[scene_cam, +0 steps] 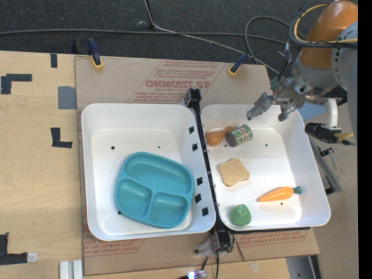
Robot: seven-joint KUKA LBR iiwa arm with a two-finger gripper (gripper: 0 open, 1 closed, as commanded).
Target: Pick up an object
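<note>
Wooden bench (35, 173), brown cardboard sheet (168, 80) on it, two white bins (96, 118) side by side on the cardboard

Two bins (93, 173), one tray (154, 189), five food items (233, 172) (right bin).

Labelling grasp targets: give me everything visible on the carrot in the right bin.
The carrot looks like a smooth plastic toy: orange tapered body with a small green stub at its thick end. It lies flat on the floor of the right bin, in the near-right part, tip pointing left toward the bin's middle and slightly down-image. Nothing touches it; the green round object sits apart to its lower left.
</note>
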